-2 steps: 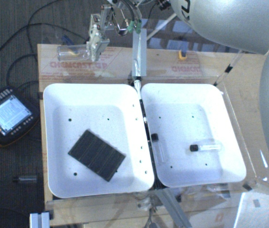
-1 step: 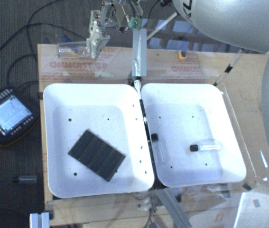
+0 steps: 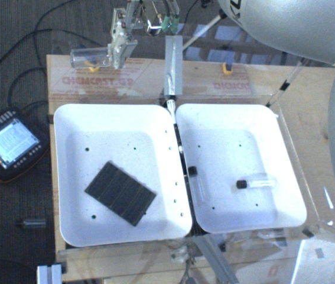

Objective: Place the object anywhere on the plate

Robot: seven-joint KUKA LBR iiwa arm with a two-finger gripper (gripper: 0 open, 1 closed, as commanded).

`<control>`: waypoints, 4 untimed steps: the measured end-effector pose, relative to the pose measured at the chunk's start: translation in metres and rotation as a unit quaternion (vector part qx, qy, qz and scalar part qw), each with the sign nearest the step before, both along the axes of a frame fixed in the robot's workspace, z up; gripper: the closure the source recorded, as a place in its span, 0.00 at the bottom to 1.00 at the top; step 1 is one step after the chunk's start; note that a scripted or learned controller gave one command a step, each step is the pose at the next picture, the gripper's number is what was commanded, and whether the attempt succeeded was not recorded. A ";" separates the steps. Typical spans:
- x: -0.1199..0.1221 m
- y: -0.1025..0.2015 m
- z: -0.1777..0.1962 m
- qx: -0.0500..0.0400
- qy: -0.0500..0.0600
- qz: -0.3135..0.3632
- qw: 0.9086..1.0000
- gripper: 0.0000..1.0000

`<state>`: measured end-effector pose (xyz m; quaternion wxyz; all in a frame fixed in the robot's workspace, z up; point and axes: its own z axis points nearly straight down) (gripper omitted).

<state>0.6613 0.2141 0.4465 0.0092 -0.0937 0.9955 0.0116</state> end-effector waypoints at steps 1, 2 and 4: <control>0.001 0.001 0.010 0.002 -0.001 0.000 1.000 1.00; 0.001 0.001 0.020 0.004 -0.003 0.000 1.000 1.00; 0.003 0.002 0.040 0.008 -0.006 -0.001 1.000 1.00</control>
